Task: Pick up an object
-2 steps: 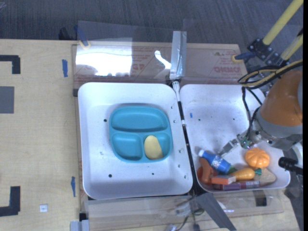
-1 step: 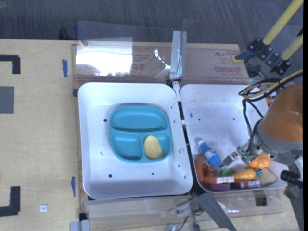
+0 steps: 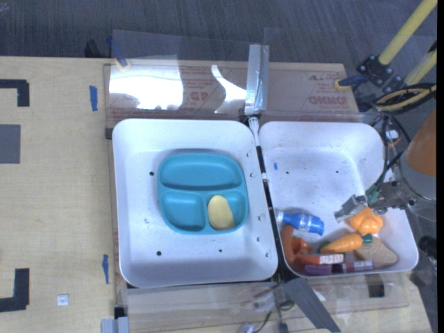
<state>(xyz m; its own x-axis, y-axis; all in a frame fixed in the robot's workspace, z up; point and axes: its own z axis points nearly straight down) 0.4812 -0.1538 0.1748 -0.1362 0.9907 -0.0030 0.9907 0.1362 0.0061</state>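
Several toy foods lie heaped along the near edge of the right bin (image 3: 312,151): a blue and white bottle (image 3: 303,221), an orange carrot (image 3: 342,243), a small orange pepper (image 3: 366,221), a red piece (image 3: 298,247), a purple piece (image 3: 333,269) and a tan piece (image 3: 378,252). My gripper (image 3: 357,205) reaches in from the right and hangs low over the bin's right side, just above and to the left of the orange pepper. Nothing shows in its grasp.
The left bin (image 3: 132,186) holds a blue divided tray (image 3: 201,189) with a yellow oval toy (image 3: 220,212) in its near right compartment. A cardboard wall with clear sheeting (image 3: 180,85) stands behind the bins. Cables (image 3: 399,99) hang at the right.
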